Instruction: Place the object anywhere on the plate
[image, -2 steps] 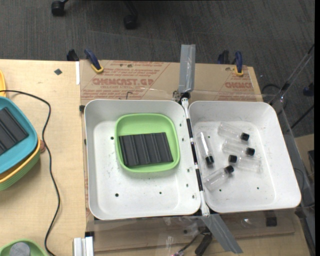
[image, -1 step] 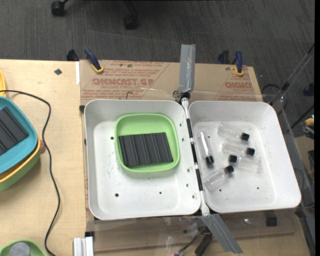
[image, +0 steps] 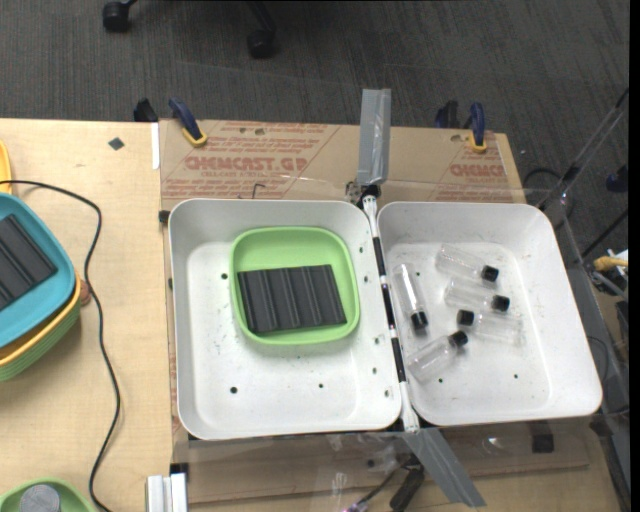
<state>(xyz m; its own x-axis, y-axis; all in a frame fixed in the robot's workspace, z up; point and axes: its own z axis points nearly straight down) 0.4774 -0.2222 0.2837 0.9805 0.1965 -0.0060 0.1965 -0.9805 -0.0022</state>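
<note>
A green plate (image: 296, 290) holding a dark ribbed block (image: 292, 298) sits in the left bin (image: 200, 400); clear black-capped vials (image: 470, 300) lie scattered in the right bin (image: 560, 390).

The robot's own look cannot be told here, over the table (image: 90, 330) with its left bin (image: 200, 405) and right bin (image: 560, 385).

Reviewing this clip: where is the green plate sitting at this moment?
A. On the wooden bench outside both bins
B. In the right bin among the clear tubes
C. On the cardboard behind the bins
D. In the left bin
D. The green plate lies inside the left bin, with a dark ribbed mat on it; the clear tubes lie in the right bin.
</note>
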